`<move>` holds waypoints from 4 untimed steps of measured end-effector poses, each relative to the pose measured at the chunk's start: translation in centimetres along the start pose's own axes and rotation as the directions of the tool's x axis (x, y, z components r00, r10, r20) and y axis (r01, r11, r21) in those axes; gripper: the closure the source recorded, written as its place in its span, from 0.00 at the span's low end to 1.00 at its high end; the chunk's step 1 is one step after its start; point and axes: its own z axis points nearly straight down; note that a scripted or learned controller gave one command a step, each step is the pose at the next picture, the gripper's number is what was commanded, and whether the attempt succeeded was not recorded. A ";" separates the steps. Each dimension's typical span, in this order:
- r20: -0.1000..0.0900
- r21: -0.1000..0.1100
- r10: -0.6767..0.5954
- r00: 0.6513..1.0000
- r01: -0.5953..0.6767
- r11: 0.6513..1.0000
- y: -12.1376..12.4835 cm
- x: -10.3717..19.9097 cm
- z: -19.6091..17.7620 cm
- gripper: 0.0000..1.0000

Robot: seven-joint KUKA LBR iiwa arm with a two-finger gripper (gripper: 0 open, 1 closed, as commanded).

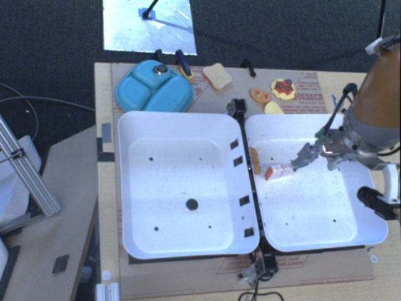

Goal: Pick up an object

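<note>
Right bin (351, 234) front rim lowest in view; left bin (135, 187) beside it holds small dark disc (192, 204). Target: small red-and-white packet (277, 171), lying flat in right bin near divider, orange stick-like item (254, 160) just left. Gripper (305, 157) at packet's right end, touching or just above; grasp state: cannot tell. Packet likely light, thin, slick wrapper, crushable. Best pinch across short width, mid-body.
</note>
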 end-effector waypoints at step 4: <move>0.006 -0.018 0.002 1.000 -0.002 1.000 -1.1 -6.3 14.3 1.00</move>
